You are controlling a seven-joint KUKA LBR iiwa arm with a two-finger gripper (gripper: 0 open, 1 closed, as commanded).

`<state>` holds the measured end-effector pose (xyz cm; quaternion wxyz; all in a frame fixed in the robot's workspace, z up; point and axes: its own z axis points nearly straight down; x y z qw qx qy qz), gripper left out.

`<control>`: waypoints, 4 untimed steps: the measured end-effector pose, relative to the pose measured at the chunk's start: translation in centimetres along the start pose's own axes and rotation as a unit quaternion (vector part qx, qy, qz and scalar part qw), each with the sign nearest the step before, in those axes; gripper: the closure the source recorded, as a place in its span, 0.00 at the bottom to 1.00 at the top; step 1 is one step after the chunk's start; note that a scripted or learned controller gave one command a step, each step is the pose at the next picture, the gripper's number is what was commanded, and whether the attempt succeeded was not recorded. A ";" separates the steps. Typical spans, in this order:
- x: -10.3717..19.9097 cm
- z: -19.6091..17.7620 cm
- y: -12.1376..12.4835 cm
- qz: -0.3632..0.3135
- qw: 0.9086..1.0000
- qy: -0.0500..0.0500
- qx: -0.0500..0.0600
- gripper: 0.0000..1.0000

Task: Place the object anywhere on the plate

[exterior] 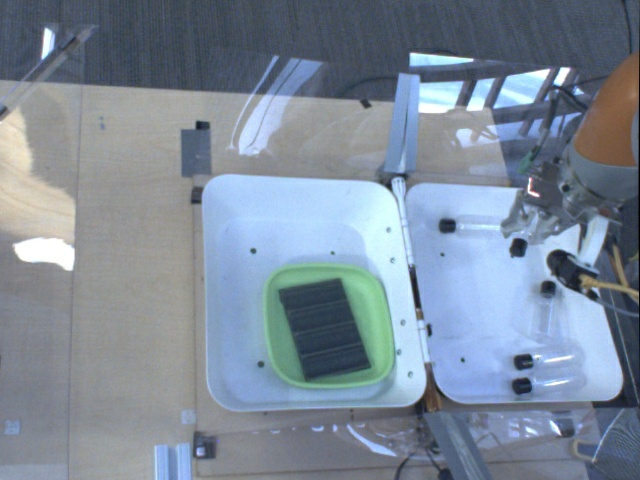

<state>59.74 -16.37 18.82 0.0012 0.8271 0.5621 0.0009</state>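
Over the right bin [600, 368], upper right corner: arm [610, 128] cut off at the edge, gripper [535, 226] crowded with cables, jaws too blurred to tell wide from narrow. Scattered below on that bin's floor: clear tubes with black caps, one [470, 227] just left of the gripper, one [546, 308] lower, two [545, 372] near the front rim, barely visible against white. In the left bin [225, 298]: green plate [275, 308] carrying a dark ridged block [322, 328].
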 end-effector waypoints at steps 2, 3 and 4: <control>13.0 0.5 -7.2 -0.109 0.994 0.001 0.000 1.00; 18.3 0.6 -12.9 -0.175 0.985 0.000 0.002 1.00; 18.2 0.6 -12.9 -0.175 0.985 0.000 0.002 0.00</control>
